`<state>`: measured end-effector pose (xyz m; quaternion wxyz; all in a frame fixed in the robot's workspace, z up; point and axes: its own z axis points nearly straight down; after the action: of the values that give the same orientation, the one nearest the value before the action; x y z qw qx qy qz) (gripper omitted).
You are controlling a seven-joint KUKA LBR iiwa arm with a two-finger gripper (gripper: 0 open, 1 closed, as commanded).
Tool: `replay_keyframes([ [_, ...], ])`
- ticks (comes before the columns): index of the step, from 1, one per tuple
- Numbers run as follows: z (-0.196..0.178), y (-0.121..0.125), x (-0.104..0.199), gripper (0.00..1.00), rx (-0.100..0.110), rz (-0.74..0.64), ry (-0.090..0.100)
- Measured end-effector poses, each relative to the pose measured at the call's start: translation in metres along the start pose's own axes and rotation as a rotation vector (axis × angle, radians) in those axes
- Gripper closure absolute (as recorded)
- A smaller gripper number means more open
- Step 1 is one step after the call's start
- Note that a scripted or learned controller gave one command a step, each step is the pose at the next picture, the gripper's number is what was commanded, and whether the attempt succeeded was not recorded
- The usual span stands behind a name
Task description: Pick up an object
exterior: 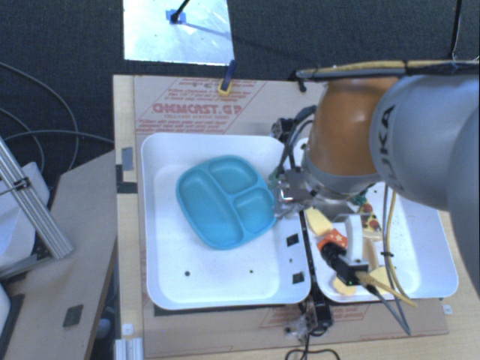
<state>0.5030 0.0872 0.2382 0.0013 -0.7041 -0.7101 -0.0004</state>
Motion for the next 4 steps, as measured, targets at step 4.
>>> replay_keyframes([
  [4,-0.216,-0.014,0.097,1.00,-0.020,0.001,0.006],
])
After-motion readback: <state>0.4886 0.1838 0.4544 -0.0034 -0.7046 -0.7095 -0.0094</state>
